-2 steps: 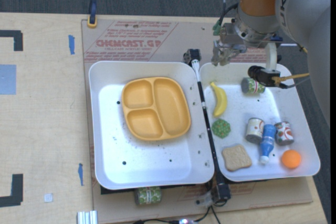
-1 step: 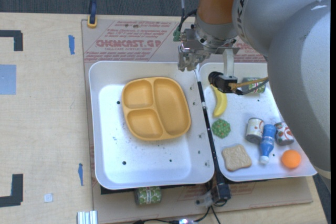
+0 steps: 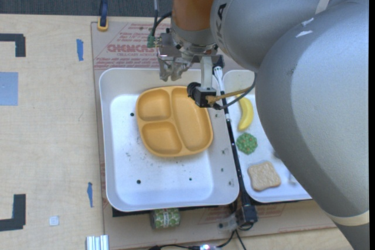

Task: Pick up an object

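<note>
Hovering at the left white bin's (image 3: 117,143) far rim, your two-finger gripper (image 3: 170,70) sits just beyond the yellow three-compartment plastic plate (image 3: 173,121); you cannot tell its jaw state.

I'm getting bright, even overhead light here, and glare is washing out the rims of the left bin (image 3: 108,126). The arm (image 3: 304,67) is looming close to the lens, looking soft and slightly out of focus, and it's casting only faint shadow. The tray (image 3: 173,121) is staying reasonably sharp.
</note>
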You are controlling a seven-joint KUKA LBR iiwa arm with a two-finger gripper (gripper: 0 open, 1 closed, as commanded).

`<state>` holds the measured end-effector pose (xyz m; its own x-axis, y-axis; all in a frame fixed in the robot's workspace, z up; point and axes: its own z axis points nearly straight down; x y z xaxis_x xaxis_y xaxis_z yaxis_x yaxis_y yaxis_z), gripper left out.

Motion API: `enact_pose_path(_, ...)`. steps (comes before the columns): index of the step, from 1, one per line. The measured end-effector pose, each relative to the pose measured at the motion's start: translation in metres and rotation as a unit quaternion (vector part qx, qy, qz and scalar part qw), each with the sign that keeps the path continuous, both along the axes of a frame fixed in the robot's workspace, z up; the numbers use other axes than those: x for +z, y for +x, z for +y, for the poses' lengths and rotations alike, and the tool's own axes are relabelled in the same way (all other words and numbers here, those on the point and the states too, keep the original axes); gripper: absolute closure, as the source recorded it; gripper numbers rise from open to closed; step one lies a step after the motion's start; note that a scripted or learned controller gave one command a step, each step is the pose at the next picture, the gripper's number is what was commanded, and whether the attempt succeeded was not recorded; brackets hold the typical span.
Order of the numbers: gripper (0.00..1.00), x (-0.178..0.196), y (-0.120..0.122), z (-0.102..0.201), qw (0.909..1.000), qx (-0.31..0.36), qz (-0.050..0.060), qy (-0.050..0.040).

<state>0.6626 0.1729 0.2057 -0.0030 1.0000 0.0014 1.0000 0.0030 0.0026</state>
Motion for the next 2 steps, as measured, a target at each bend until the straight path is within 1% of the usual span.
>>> enact_pose_path(1, 1.00, -0.020, -0.096, -0.015, 1.0000, -0.002, 0.003, -0.0005)
enact_pose_path(2, 1.00, -0.022, -0.156, -0.076, 1.0000, -0.003, 0.002, -0.0009)
